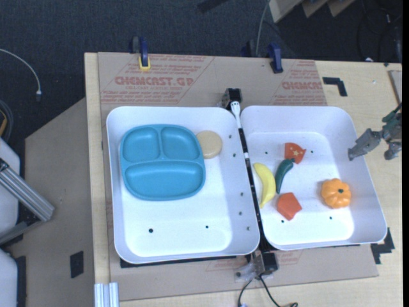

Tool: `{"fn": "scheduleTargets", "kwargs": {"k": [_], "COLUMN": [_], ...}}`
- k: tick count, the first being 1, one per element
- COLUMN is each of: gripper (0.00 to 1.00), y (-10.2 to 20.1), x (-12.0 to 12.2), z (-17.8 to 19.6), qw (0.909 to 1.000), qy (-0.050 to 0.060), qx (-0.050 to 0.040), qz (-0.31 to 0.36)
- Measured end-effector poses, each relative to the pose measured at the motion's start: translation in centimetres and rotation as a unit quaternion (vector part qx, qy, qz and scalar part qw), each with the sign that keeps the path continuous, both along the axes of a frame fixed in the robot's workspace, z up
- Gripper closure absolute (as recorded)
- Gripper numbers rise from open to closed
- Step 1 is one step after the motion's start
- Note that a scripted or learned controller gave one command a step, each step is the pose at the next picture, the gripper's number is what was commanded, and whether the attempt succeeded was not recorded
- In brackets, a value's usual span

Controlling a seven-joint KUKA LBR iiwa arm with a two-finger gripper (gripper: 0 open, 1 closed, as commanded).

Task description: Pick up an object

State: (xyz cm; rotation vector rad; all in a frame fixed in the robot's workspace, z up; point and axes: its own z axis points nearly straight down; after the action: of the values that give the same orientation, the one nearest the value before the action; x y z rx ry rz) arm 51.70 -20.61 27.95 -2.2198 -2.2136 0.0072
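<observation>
The right bin [345, 123] holds a yellow banana [265, 183], a dark green pepper [283, 171], a small red fruit with a green top [294, 151], a red chunk [289, 205] and an orange pumpkin-like fruit [336, 193]. My gripper [376, 147] hangs at the far right, just outside the right bin's right rim and above the orange fruit in the view. Its two grey fingers are spread apart with nothing between them.
The left bin [179, 235] holds a blue divided plate [163, 162] and a beige round disc [209, 144] beside it. The bins meet at a ridge along the middle. Blue clamps [143, 53] grip the cardboard base at the back edge.
</observation>
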Motion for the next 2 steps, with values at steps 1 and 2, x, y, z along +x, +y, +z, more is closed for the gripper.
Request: {"fn": "scheduleTargets", "kwargs": {"k": [1,2], "gripper": [0.00,0.00], "y": [0.0,0.1], "x": [0.2,-0.2], "z": [0.4,-3.9], "qw": [1.0000,1.0000], "qy": [-0.004,-0.002], "qx": [-0.0012,0.0002], "qz": [0.001,0.001]}}
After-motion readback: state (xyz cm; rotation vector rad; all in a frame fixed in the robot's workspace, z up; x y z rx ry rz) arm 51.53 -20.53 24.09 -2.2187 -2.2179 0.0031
